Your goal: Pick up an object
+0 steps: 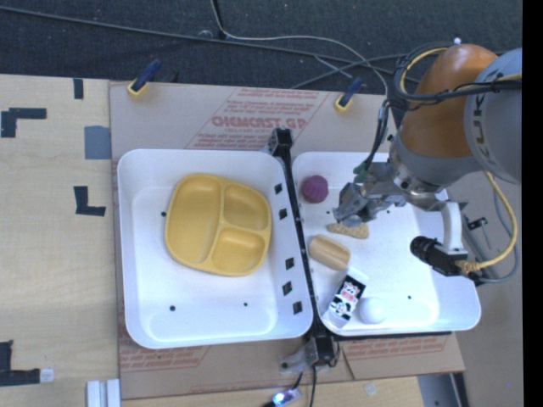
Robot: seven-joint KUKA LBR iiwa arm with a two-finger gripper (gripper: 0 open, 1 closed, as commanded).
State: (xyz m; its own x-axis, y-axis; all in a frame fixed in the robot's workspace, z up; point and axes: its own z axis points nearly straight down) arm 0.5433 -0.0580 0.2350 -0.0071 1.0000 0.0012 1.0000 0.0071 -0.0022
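Your gripper point(352, 213) hangs low over the right bin point(424, 312), right above a flat tan cracker-like piece point(349, 228) that lies on the bin floor. You cannot tell from this slanted view whether it stands open or closed, since the dark metal of the wrist blurs into it, and nothing is visibly held.

Watch for a miss here: that tan piece looks thin, rough-edged and flat to the white plastic, so you may find the tips skating over it or pinching air. A smooth tan bread-roll shape point(328, 252) sits just beside it, toward the lower left, and a round, matte purple ball point(315, 187) lies near the divider point(293, 227); a descent that drifts could nudge either one, and the ball would likely roll.

Further down you have a small black-and-white carton point(346, 299), boxy and glossy, touching a smooth white ball point(372, 310). In the left bin point(144, 253) a yellow plate point(218, 224) with three compartments rests, hard, shiny plastic with rounded corners, well apart from the arm
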